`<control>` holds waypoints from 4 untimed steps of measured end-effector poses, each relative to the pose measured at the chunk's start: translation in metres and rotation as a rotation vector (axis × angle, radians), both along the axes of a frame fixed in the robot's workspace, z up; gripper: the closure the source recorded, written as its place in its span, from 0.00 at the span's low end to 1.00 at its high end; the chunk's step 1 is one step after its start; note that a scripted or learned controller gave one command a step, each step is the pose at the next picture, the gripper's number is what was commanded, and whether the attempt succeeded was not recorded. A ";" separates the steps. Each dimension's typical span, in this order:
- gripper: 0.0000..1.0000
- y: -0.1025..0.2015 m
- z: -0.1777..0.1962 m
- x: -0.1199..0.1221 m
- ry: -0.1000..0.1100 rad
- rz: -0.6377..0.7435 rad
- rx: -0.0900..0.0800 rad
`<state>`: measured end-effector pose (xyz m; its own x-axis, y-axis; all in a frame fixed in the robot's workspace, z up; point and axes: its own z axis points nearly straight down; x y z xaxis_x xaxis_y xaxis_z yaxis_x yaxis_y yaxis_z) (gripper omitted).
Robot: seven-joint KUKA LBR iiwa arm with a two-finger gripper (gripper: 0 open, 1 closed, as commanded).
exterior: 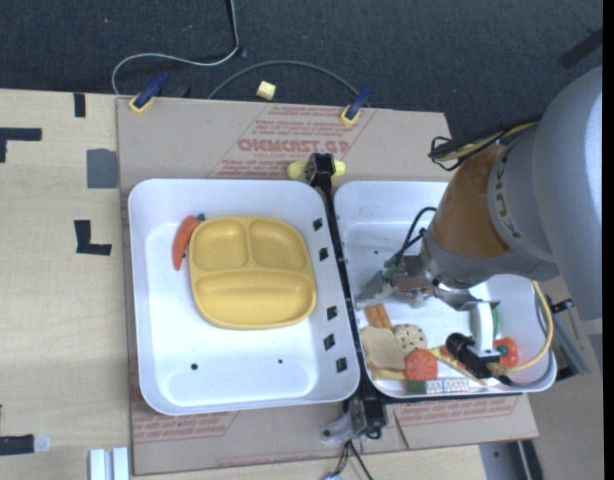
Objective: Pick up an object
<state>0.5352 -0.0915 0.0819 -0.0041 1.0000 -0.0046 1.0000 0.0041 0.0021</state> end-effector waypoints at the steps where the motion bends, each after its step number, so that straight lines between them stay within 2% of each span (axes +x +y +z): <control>1: 1.00 -0.002 0.014 0.001 -0.001 -0.003 0.003; 2: 1.00 -0.036 0.119 0.041 -0.010 -0.003 0.000; 3: 1.00 -0.061 0.152 0.010 0.001 -0.006 0.004; 4: 1.00 0.005 0.123 -0.006 0.006 0.001 0.007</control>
